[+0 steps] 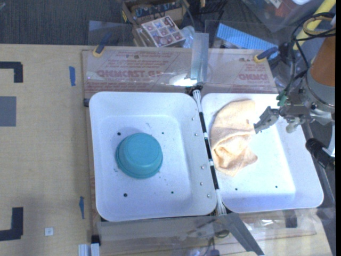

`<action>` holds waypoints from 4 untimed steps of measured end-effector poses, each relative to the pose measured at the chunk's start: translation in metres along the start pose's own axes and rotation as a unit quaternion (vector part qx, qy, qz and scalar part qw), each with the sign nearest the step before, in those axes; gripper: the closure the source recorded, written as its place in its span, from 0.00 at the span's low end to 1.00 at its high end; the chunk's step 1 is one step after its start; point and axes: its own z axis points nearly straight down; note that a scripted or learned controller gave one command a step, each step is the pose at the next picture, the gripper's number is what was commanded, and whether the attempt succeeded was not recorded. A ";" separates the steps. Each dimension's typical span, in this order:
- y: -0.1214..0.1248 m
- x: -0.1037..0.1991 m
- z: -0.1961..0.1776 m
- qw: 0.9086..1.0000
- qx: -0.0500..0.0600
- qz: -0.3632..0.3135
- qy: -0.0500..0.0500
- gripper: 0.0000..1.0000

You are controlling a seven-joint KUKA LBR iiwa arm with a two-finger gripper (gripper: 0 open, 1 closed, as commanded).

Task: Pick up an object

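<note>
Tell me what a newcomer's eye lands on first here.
First the teal bowl, upside down and alone in the left bin. Then the crumpled cream cloth against the left wall of the right bin, with the pincer poised at the cloth's right edge.

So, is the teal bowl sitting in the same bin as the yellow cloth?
No, the teal bowl lies upside down in the left bin, while the yellow cloth lies crumpled in the right bin.

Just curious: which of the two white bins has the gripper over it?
The right bin, holding the crumpled yellow cloth; the gripper hangs there. The left bin holds a teal bowl.
</note>
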 end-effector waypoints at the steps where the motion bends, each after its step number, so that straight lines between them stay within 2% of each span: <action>1: -0.007 -0.025 0.141 1.000 -0.001 -0.017 0.000 0.00; 2: 0.040 0.004 0.188 0.998 -0.007 -0.065 -0.001 0.00; 3: 0.040 0.003 0.188 0.998 -0.007 -0.064 -0.001 0.00; 4: 0.042 0.003 0.180 0.998 -0.008 -0.064 0.000 1.00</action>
